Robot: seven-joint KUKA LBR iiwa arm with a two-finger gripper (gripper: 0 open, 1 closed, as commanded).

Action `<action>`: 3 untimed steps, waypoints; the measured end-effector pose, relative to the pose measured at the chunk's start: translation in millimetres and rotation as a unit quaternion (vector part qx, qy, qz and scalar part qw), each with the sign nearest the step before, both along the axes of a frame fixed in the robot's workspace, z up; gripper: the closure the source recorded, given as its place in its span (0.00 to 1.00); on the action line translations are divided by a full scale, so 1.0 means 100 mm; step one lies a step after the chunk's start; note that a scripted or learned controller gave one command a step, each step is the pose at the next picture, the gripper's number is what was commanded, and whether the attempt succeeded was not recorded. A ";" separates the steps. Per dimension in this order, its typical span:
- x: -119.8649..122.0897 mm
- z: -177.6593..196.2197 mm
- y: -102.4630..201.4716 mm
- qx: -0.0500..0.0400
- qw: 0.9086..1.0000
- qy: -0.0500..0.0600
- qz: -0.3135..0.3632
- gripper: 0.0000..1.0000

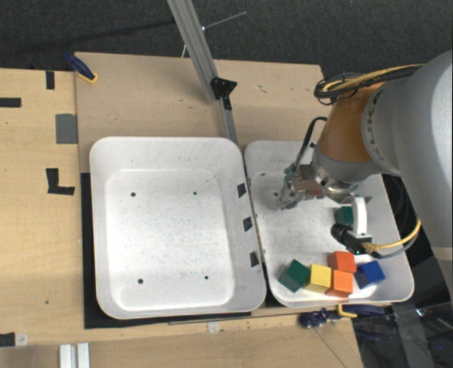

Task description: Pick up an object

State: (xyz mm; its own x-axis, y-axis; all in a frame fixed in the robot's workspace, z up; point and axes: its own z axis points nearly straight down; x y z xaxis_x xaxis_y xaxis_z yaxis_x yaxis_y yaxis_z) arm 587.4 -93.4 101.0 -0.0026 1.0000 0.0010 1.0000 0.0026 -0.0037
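Five blocks (329, 275) cluster in the right bin's (272, 159) near corner; end effector (289, 196) grip unclear.

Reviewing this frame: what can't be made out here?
- Gripper, camera view: small and blurred, so its state and whether it holds anything can't be told.
- Right bin: its far right part is covered by the arm.
- Blocks: clustered and overlapping; the teal piece is half hidden behind a white part of the arm.
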 end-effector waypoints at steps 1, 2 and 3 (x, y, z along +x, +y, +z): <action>-0.02 0.54 -0.10 -0.001 1.000 -0.004 -0.001 1.00; -0.05 0.97 -0.08 -0.001 1.000 -0.004 -0.001 1.00; -0.03 1.43 -0.08 -0.001 1.000 -0.004 0.000 1.00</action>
State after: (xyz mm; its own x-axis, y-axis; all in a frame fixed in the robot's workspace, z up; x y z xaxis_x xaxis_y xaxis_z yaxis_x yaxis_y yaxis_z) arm 583.9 -101.3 243.6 -0.0018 1.0000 -0.0007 1.0000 0.0018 0.0044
